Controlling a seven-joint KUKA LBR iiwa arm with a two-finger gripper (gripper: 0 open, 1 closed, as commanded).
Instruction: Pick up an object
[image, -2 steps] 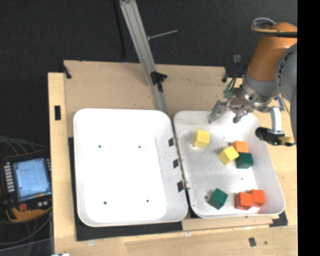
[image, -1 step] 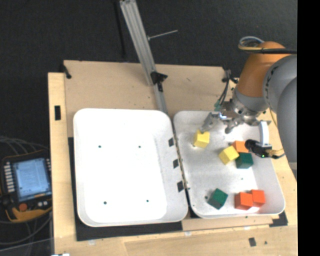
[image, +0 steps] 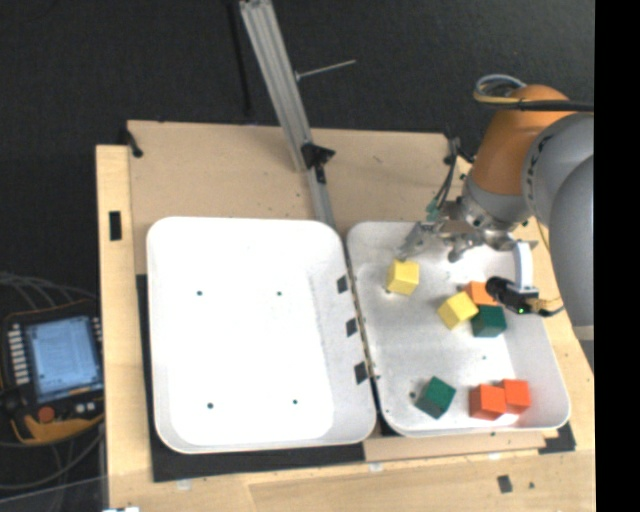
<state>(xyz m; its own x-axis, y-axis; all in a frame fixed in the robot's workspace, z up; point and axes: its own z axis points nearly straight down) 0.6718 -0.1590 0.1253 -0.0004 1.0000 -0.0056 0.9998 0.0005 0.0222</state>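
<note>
No text is readable; the pendant screen (image: 62, 357) seems too blurred.

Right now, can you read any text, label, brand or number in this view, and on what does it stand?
No text can be read.
Handheld screen, left of the bench: lit bluish, with rows too small and blurred to read.
Blocks in the right bin: no markings visible.
Left bin: a few dark dots, no writing.

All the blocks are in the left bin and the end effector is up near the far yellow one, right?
Not quite: the blocks sit in the right bin, not the left bin. The camera view shows the far yellow block there with the end effector just beyond it, plus another yellow block, green blocks and orange blocks.
</note>
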